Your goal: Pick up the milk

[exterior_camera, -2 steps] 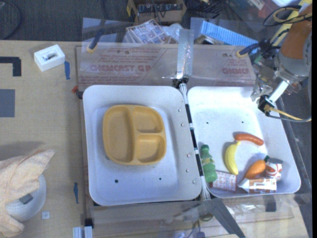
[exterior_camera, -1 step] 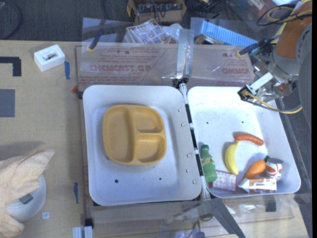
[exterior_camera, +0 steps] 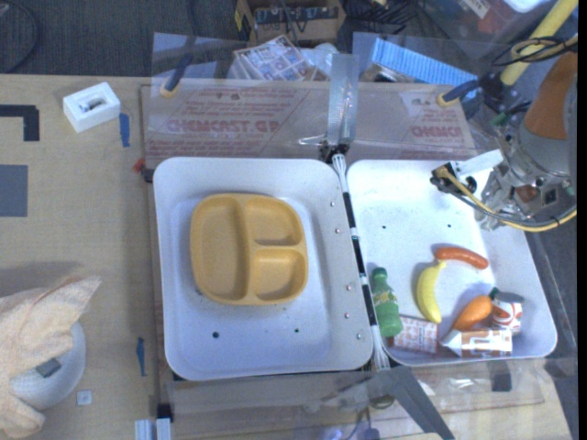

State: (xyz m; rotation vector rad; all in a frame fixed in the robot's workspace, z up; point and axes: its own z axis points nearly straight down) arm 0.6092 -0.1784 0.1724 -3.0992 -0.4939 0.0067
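Along the near edge of the right bin (exterior_camera: 541,333) lies the milk (exterior_camera: 480,341), a white-and-red carton on its side, long axis left to right. Touching its upper side: carrot (exterior_camera: 474,312) and a small red-and-white pack (exterior_camera: 506,313). Left of it: a flat carton (exterior_camera: 416,334), green bottle (exterior_camera: 385,304), banana (exterior_camera: 428,290), sausage (exterior_camera: 461,257). My pincer (exterior_camera: 514,195) hovers well apart, at the far right; whether its fingers are spread, I cannot tell. Left bin (exterior_camera: 174,246): yellow divided plate (exterior_camera: 248,247).

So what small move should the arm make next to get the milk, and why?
Probably travel toward the near edge of the right bin. The gripper sits near its far right side, while the milk lies on its side at the near edge beside the carrot.
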